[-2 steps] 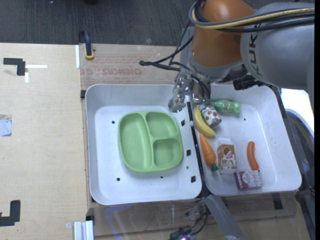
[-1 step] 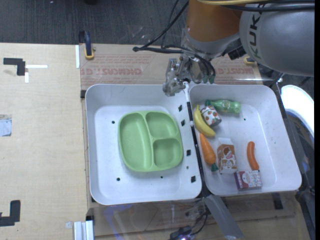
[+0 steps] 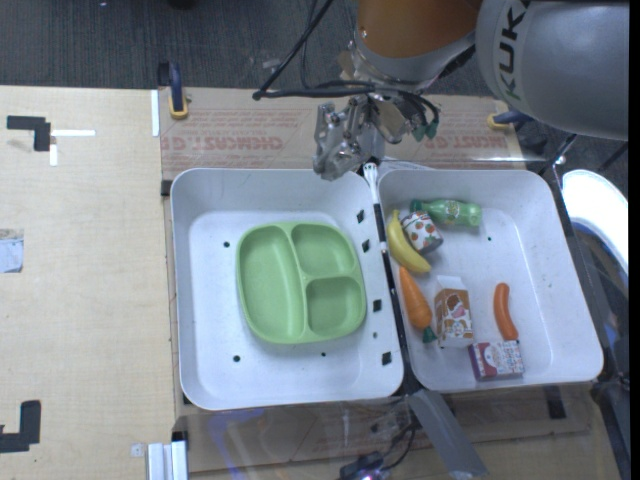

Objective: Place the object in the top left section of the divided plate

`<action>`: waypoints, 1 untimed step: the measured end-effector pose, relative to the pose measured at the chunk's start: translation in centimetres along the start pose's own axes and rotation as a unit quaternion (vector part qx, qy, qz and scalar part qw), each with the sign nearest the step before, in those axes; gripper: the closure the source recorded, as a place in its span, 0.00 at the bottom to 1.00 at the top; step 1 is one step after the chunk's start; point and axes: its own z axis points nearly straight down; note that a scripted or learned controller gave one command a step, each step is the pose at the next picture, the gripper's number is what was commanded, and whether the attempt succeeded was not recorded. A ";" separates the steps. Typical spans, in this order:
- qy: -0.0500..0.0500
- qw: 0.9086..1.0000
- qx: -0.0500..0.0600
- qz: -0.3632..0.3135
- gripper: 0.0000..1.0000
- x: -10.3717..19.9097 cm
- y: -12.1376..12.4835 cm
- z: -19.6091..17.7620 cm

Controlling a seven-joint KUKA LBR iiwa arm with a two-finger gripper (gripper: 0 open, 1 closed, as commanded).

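A light green divided plate (image 3: 300,283) lies in the left white bin (image 3: 200,268); its three sections hold nothing. The right bin (image 3: 540,268) holds a banana (image 3: 405,248), a carrot (image 3: 415,300), a green bottle (image 3: 450,211), a small red-and-white packet (image 3: 424,232), a juice carton (image 3: 455,315), a sausage (image 3: 505,311) and a dark red box (image 3: 497,360). My gripper (image 3: 335,163) hangs above the far rim where the two bins meet, behind the plate. Nothing shows between its fingers.
The grey arm and its orange band fill the top right, with cables trailing around the wrist. A wooden bench top lies to the left of the bins. A cardboard strip runs behind them.
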 end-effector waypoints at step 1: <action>0.001 0.997 0.000 -0.083 1.00 4.0 -8.3 4.8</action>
